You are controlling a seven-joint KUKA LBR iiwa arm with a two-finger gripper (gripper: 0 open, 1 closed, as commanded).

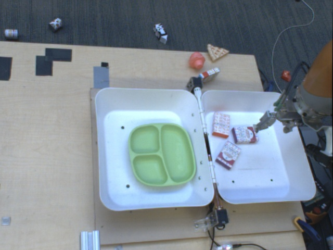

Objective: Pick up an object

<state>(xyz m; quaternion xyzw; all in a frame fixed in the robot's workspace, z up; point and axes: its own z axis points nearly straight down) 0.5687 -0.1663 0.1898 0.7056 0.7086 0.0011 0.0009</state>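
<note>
Three small red-and-white packets lie in the right bin (291,155): one (221,125) near the divider, one darker (243,135) in the middle, and one (228,154) tilted below them. My gripper (273,126) hangs over the right bin's upper right part, just right of the middle packet. It is open, with nothing between the fingers. Its left fingertip (260,126) is close to that packet's right edge; I cannot tell whether they touch.
The left bin (112,139) holds a green divided plate (161,154). Behind the bins lie a red ball (196,60), a pizza-slice toy (217,51) and a small marker-like item (210,73). The arm's orange band (320,74) rises at the right edge.
</note>
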